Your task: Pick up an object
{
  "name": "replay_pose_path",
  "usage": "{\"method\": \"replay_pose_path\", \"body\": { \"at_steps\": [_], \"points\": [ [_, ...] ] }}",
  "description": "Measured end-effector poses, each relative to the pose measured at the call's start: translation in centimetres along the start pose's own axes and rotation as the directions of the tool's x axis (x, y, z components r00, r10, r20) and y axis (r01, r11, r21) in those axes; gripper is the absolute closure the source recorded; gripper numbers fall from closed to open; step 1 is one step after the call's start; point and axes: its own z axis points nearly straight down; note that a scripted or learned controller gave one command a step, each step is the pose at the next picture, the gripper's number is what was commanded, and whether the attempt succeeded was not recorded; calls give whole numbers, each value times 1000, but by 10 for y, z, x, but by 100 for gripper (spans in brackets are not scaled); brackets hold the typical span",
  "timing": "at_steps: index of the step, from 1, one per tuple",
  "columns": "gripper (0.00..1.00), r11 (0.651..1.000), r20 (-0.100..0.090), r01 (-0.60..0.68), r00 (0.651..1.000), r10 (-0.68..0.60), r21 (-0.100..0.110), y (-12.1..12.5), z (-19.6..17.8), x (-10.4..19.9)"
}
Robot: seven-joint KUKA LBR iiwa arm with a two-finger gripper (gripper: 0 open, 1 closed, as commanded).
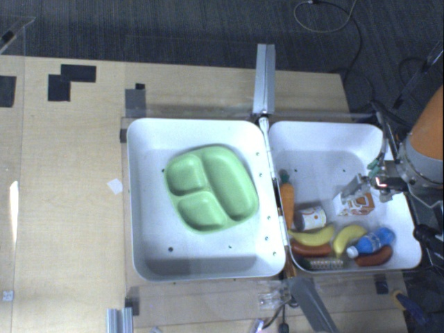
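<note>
A small carton (359, 201) sits in the right bin (326, 141); your gripper (374, 184) hangs beside it, jaws' state I cannot tell.

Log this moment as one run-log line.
gripper: over right bin, at small carton | grasp: unconfirmed | left bin: green divided plate

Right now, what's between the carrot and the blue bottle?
Camera view: a small can and two bananas lie between the carrot and blue bottle.

Grey arm (424, 144) reaches in from the right; hand (378, 179) low.
</note>
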Motion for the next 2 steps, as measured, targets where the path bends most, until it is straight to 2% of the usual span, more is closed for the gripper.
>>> {"method": "replay_pose_path", "body": {
  "at_steps": [1,2],
  "points": [
    [0,908,0,418,908,-418,-2,-7,121,2],
    [100,907,1,421,907,-421,-5,-5,112,2]
  ]
}}
